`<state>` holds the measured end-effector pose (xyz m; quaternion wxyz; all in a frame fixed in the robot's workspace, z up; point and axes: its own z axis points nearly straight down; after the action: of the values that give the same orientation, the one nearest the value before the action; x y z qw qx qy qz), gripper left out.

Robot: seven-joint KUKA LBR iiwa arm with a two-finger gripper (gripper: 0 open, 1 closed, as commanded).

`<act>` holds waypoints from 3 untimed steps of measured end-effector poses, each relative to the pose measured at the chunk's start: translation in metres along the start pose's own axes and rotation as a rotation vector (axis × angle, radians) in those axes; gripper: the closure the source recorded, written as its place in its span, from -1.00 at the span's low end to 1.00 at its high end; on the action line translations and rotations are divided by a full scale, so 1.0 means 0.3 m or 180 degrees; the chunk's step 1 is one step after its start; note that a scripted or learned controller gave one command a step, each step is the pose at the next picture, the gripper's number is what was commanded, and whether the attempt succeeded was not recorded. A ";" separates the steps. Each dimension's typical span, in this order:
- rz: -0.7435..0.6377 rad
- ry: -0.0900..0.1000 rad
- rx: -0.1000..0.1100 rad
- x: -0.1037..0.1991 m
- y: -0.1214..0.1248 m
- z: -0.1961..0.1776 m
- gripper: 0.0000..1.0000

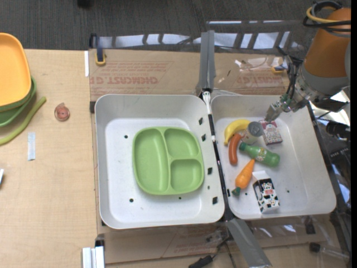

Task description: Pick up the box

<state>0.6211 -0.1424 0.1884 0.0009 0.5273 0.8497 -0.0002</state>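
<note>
Two small boxes lie in the right bin point(321, 166). A pink-and-white carton point(272, 133) sits near the bin's middle, beside a grey can point(255, 129). A black-and-white carton point(266, 195) lies flat near the front edge. My gripper point(273, 114) hangs at a slant just above the far edge of the pink carton, its tip close to it. I see nothing held in it. The arm point(329, 49), grey and orange, comes in from the upper right.
The right bin also holds a banana point(236, 128), an orange-red sausage shape point(234, 149), a green bottle point(261, 154) and a carrot point(244, 175). A green divided plate point(167, 161) lies in the left bin point(111, 149). Yellow and green dishes point(12, 77) rest on the bench at far left.
</note>
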 end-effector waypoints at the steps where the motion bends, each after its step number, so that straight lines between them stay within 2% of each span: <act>1: 0.0251 -0.0003 -0.0006 -0.080 -0.108 0.284 1.00; 2: 0.0960 -0.0001 0.0000 0.019 0.086 0.019 1.00; 3: -0.0012 0.0002 0.0004 -0.058 -0.089 -0.076 1.00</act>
<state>0.6048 -0.1698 0.2113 0.0004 0.5257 0.8507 -0.0005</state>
